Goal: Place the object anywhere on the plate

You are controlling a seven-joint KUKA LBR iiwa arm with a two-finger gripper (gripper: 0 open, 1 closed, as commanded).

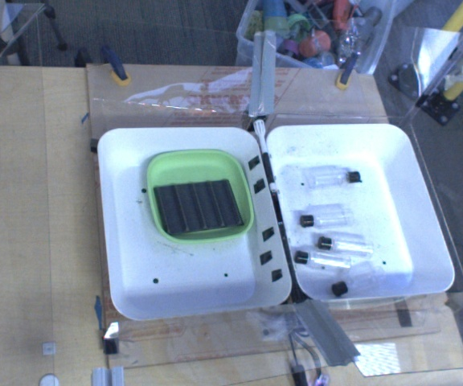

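Loose black cap (339, 289) at right bin's (424, 215) near edge | four clear vials (332, 178) lie beside it | green plate (199, 193) in left bin (119, 240) holds one dark ribbed block (198, 207)

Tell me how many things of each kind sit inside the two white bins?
Green square plastic plate: 1
Dark ribbed rectangular block, on the plate: 1
Clear plastic vials with black caps: 4
Loose black cap: 1
Total: 7
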